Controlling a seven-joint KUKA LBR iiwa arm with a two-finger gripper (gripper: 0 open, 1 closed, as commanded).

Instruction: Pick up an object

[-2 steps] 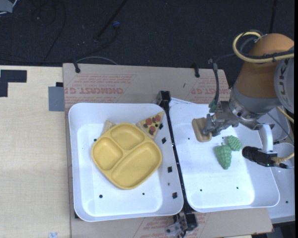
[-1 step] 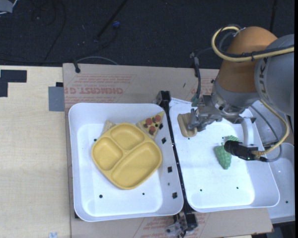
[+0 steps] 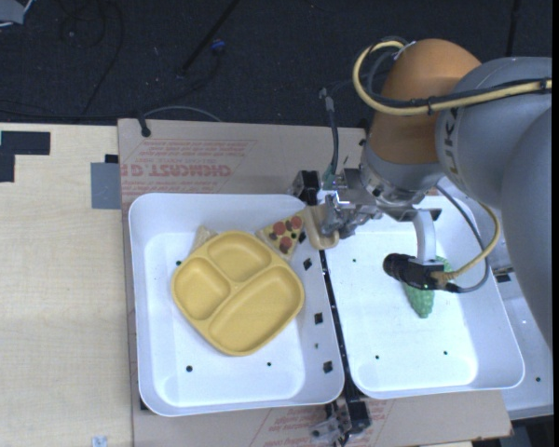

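L bin (image 3: 158, 343): yellow tray (image 3: 238, 291), pizza slice (image 3: 284, 234). R bin (image 3: 484, 361): green toy (image 3: 421, 296). Hand (image 3: 328, 214) state unclear.

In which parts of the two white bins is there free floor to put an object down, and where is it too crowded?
The right bin has bare floor along its near side and left half, away from the green object. In the left bin, free strips lie along the near wall and left wall, around the yellow plate. Its far right corner is crowded by a pizza slice and the gripper.
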